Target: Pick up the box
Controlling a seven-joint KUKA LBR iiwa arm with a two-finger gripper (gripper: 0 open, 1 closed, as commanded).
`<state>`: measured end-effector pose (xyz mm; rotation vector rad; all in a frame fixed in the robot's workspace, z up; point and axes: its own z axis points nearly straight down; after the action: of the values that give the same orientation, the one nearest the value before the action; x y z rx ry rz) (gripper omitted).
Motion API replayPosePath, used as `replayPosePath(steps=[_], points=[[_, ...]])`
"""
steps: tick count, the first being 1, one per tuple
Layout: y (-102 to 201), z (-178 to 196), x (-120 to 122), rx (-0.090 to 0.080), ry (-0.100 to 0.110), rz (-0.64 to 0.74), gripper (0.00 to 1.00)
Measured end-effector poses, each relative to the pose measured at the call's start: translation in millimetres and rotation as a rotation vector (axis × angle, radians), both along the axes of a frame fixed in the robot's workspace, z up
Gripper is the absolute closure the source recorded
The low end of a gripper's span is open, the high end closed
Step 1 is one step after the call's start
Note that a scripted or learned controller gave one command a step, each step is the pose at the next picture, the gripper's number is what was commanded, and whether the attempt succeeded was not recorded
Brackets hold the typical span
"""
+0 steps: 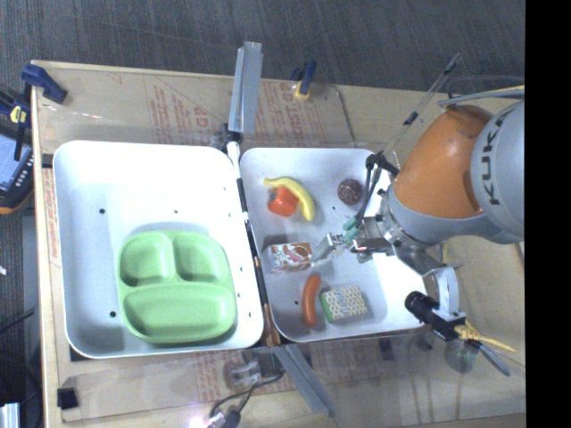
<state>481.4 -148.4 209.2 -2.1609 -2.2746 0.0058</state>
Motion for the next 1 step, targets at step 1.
replayPosePath(steps=[1], points=[[-43.3, -118.9, -0.1, 0.003, -0.001, 0.167, 0.0]])
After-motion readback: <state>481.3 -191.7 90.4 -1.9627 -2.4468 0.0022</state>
